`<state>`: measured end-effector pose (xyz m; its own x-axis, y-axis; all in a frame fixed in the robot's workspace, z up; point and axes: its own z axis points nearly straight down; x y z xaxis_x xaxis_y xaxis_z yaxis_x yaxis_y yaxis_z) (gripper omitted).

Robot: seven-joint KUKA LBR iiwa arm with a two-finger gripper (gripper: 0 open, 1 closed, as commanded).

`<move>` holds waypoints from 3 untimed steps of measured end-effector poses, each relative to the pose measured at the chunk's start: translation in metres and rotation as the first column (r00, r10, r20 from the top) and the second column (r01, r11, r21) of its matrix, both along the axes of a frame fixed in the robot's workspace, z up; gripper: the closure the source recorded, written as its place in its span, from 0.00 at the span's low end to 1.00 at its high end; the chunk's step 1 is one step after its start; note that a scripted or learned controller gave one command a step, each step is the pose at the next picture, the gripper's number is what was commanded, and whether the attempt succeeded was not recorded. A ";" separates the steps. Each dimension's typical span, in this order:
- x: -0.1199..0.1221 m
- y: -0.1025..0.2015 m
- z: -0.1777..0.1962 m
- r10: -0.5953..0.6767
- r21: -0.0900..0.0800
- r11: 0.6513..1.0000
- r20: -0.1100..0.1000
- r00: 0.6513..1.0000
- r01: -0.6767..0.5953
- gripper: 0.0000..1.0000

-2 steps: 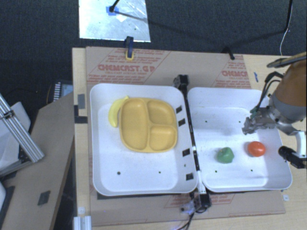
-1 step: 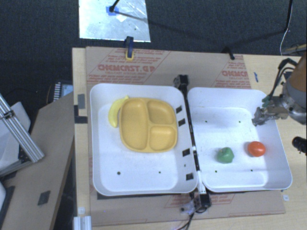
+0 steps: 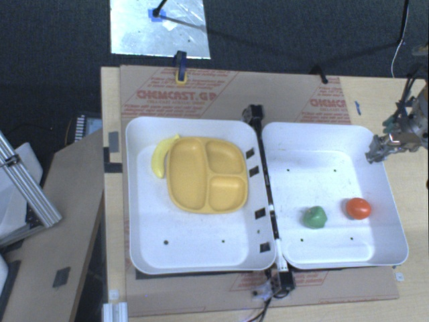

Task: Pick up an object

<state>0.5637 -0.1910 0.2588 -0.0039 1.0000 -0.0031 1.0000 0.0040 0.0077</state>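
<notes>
hand [image 3: 379, 149] at far right, over the upper right rim of the right bin [image 3: 322, 143]; can't tell its state from this angle. nothing seen in its grip. right bin: green object [image 3: 314, 217] and orange-red ball [image 3: 358, 208] near each other, toward the front, well apart from the hand. left bin [image 3: 144, 180]: yellow 3-compartment plate [image 3: 204, 174], with a banana [image 3: 161, 156] tucked against its left edge. both bins sit side by side on the counter [image 3: 221, 89].
</notes>
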 end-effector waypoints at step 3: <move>0.017 0.111 0.017 0.007 0.005 1.000 -0.006 1.000 -0.007 1.00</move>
<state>0.5806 -0.0799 0.2758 -0.0105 0.9999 0.0017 0.9999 0.0105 0.0021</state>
